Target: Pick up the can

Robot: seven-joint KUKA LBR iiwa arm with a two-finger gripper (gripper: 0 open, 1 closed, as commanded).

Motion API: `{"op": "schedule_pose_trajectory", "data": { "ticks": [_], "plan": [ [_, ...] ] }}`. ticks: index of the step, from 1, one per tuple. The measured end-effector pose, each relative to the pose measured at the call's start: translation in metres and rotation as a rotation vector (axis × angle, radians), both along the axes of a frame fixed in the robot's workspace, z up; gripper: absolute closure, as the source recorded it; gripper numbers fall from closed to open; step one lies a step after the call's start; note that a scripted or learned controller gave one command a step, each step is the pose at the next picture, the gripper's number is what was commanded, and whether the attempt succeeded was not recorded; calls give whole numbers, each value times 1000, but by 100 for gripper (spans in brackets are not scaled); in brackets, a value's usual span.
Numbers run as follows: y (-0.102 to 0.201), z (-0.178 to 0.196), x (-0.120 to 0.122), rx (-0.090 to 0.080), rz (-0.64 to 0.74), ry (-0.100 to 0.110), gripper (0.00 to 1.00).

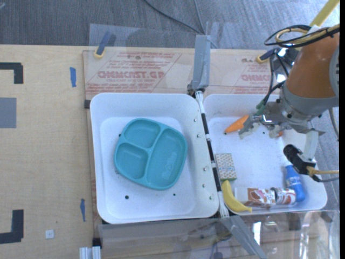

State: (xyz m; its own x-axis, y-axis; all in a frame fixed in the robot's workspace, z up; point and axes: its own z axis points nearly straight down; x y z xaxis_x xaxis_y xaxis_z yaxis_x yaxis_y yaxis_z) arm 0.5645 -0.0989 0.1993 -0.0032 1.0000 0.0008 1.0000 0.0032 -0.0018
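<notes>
Camera view looks down on both bins, and the gripper (pixel 261 133) is over the far part of the right bin (pixel 257 163). Its two fingers (pixel 246 132) look spread apart, with bare white bin floor between them and nothing clamped. An orange carrot (pixel 236 125) lies just to the left of it, its thick end right by the nearer finger, though I can't say if they actually touch

The can (pixel 269 197) is well apart from the gripper. It's lying on its side along the near wall of that same bin, with a brown, white and red label. A banana (pixel 233 197) sits just left of it in the near-left corner, and a blue bottle-looking thing (pixel 294 183) is up against its right end. There's also a small patterned block (pixel 225 166) by the bin's left wall, just above the banana

Over in the left bin (pixel 102 144) there's a teal divided plate (pixel 151 152), lying flat roughly in the middle
</notes>
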Motion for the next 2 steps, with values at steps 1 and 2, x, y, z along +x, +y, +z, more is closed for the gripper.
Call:
{"op": "schedule_pose_trajectory", "data": {
  "ticks": [1,2],
  "plan": [
    [-15,-107,-79,-2,166,-5,0],
    [-69,-111,20,-3,194,-11,0]
  ]
}}
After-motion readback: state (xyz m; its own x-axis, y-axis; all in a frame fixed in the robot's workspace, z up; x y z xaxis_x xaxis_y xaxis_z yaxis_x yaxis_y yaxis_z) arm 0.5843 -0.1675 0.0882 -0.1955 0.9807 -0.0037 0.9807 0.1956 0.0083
